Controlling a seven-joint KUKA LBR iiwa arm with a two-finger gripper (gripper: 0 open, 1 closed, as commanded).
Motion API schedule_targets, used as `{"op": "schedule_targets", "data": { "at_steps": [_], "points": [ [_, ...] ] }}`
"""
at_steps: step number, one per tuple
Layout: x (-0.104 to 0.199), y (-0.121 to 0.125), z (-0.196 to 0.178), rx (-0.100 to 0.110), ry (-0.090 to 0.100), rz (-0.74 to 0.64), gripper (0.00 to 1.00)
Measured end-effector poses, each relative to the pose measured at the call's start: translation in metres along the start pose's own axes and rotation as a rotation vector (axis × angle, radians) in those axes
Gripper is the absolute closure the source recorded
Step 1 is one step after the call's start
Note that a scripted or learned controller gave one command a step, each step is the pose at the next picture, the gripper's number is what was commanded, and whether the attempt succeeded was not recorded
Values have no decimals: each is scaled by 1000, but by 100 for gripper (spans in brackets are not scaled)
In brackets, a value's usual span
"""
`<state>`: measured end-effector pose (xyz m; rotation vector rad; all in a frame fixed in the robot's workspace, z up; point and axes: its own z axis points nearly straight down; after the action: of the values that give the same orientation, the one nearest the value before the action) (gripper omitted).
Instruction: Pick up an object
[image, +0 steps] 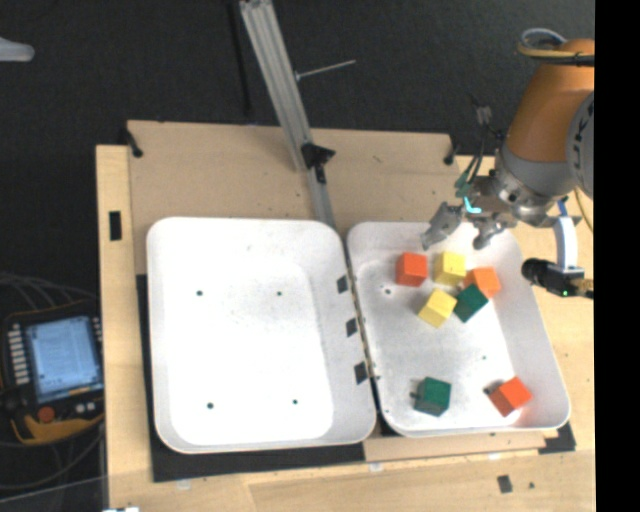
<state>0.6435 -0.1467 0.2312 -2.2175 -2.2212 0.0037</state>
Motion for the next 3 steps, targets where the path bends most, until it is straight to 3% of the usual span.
{"op": "schedule_targets", "data": {
  "at_steps": [1, 3],
  "points": [
    [0, 1, -3, -4, -2, -2, 0],
    [0, -3, 100, -2, -2, 2, 0]
  ]
}}
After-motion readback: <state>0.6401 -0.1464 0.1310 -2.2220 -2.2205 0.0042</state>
